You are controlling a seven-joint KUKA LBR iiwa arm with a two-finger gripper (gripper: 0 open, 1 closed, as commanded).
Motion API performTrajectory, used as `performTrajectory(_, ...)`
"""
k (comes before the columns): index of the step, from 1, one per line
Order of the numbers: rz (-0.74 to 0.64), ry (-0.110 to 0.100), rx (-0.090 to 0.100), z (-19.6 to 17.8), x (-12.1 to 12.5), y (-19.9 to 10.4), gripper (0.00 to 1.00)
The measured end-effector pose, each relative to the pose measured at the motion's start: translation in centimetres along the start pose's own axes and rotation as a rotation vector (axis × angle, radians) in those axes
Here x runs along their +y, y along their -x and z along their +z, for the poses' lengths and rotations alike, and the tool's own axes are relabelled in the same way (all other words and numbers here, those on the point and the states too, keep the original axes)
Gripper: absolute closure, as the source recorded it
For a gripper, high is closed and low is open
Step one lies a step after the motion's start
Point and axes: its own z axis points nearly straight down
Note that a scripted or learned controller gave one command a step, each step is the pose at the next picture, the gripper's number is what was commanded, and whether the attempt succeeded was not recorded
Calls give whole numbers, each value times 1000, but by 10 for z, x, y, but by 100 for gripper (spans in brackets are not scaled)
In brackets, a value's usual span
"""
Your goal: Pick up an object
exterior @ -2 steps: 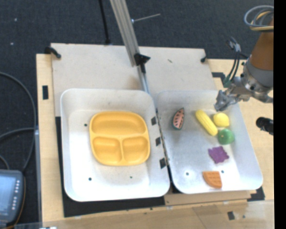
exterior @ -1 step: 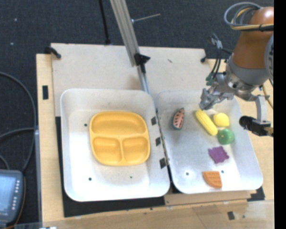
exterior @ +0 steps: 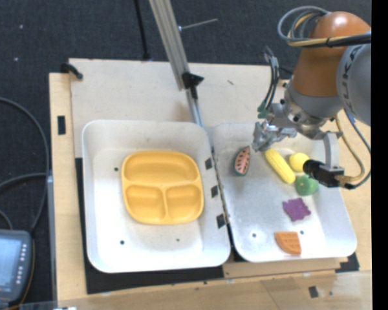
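**Lowering onto a pick in the right bin**

Hovering at the far edge of the right bin (exterior: 349,237), the pincer (exterior: 266,137) is seen just above the bin floor, beside the upper end of the yellow corn cob (exterior: 279,165). Whether it is open or closed cannot be told; nothing is seen held in it. No object is lifted yet, so the step in hand is judged to be the approach to a grasp.

The candidates all lie in the right bin: the watermelon slice (exterior: 242,161) near the bin's left edge, the corn cob just beside the pincer, a yellow round piece (exterior: 299,161) and a green piece (exterior: 306,186) near the right edge, a purple piece (exterior: 296,208) nearer the middle, and an orange piece (exterior: 288,242) at the near edge. The yellow divided plate (exterior: 161,186) lies alone in the left bin (exterior: 97,237).

The corn cob is judged the nearest target. A good grasp is best made across its narrow width, not along its length, with the descent centred so that the cob is not pushed against its yellow neighbour. The lift should be made straight up and checked for slipping.
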Motion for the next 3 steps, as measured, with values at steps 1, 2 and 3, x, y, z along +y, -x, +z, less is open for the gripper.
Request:
performTrajectory(1,-1,3,1,-5,2,-47,100)
performTrajectory(2,-1,-1,1,6,-11,-98,100)
performTrajectory(3,-2,0,2,0,-8,-150,100)
